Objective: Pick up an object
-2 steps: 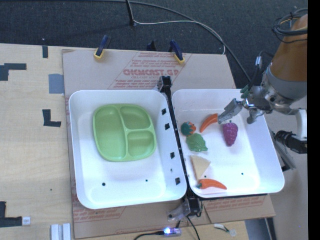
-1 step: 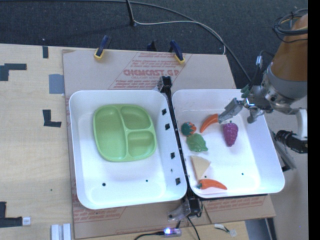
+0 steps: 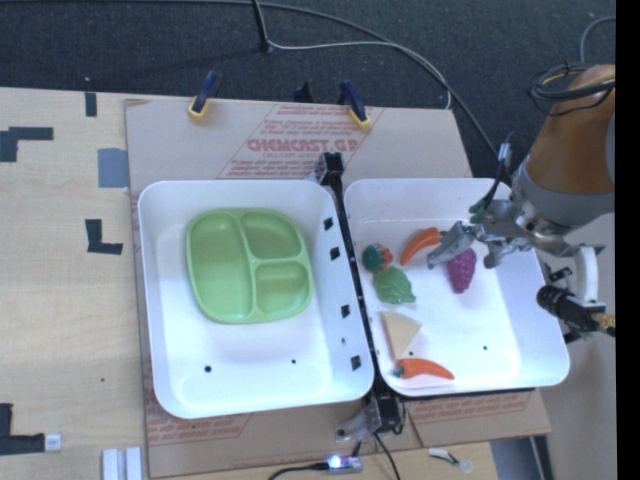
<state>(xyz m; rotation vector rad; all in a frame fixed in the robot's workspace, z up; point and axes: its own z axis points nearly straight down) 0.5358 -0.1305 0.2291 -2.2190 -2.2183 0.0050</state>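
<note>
At the near edge of the tabletop (image 3: 60, 368), a red-orange pepper-shaped toy (image 3: 426, 369) lies against the front wall of the right bin (image 3: 520, 353), with a pale yellow wedge (image 3: 400, 330) just behind it, close to the divider where the two bins meet. Farther in, a green leafy toy (image 3: 394, 286) sits beside the wedge, and a small dark green and red piece (image 3: 377, 258) lies just beyond that, also near the divider. An orange carrot-shaped toy (image 3: 421, 244) rests tilted toward the bin's middle. To its right, a purple grape-cluster toy (image 3: 461, 269) sits directly under the end effector (image 3: 468, 250), whose grey fingers are spread to either side above it, released and grasping nothing; whether they touch the grapes cannot be told. The grey arm with its orange band (image 3: 572, 138) reaches in over the right bin's far right corner. In the left bin (image 3: 165, 368), a light green divided plate (image 3: 249, 265) lies flat toward the far side. Both bins rest on a brown cardboard sheet (image 3: 290, 143), held at the far edge of the tabletop by two blue and yellow clamps (image 3: 204, 98).
</note>
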